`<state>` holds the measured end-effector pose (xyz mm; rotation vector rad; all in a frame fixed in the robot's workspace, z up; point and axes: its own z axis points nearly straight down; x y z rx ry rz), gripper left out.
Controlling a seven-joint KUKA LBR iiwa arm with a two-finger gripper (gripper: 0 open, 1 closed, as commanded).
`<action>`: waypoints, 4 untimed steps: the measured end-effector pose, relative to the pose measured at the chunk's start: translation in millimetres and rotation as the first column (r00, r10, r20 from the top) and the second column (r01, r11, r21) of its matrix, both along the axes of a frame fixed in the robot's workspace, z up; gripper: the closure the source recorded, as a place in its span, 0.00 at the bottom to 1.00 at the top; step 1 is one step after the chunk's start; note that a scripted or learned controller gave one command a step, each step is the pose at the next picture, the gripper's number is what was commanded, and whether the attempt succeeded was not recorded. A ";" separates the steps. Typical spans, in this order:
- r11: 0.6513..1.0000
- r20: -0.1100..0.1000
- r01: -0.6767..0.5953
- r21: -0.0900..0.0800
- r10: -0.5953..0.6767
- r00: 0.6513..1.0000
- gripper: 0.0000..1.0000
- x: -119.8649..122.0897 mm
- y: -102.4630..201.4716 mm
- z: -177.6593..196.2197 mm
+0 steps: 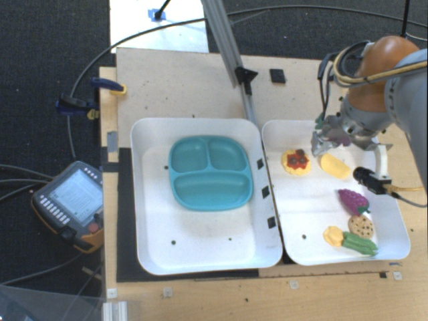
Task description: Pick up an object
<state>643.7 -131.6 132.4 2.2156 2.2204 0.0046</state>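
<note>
My gripper (323, 144) hangs over the back of the right bin (301, 199), just above a gap between a small pizza toy (296, 162) and a yellow oblong toy (336, 166). Nothing shows between its fingers. Further forward in the same bin lie a purple grape bunch (352, 200), a cookie (361, 227), a small yellow piece (333, 235) and a green pod (361, 245).
The left bin (150, 199) holds a teal divided plate (210, 172). A grey pole (224, 32) slants over the bench behind the bins. Black cables (374, 179) trail from the wrist over the right bin's far side. A teach pendant (70, 202) lies off the bench at left.
</note>
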 end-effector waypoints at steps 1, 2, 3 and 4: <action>1.000 0.000 -0.002 0.001 0.002 1.000 1.00 4.0 0.4 63.7; 1.000 0.001 -0.003 0.000 0.003 1.000 1.00 5.5 0.4 106.4; 1.000 -0.003 -0.007 0.002 0.007 1.000 1.00 -12.8 48.2 114.3; 1.000 -0.006 -0.005 0.002 0.005 1.000 1.00 -34.2 89.9 101.0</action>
